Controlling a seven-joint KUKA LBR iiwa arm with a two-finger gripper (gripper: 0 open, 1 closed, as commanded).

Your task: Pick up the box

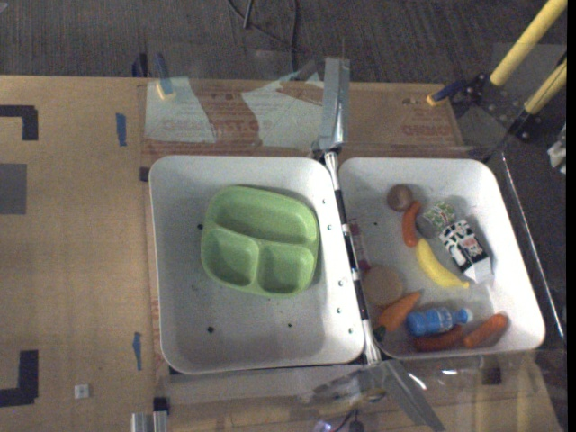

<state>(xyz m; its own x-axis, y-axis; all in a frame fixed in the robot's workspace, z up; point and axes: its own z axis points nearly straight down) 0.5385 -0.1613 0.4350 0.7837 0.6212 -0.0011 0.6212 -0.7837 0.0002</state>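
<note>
The table (72,268) is a brown board surface carrying two white bins side by side. Nearest the camera, in the right bin (531,306), lie a blue bottle (436,320) and a carrot (398,310). Beyond them lies a banana (438,266), and the box (465,245), white with black patches, lies flat, touching the banana's far side. The left bin (164,268) holds a green divided tray (261,239). Task status: the pick has not been made, as the box rests on the bin floor with nothing gripping it. Approach, grasp and lift all remain. Hand status: its opening and contents cannot be told. The box lies on the side from which the arm enters.
</note>
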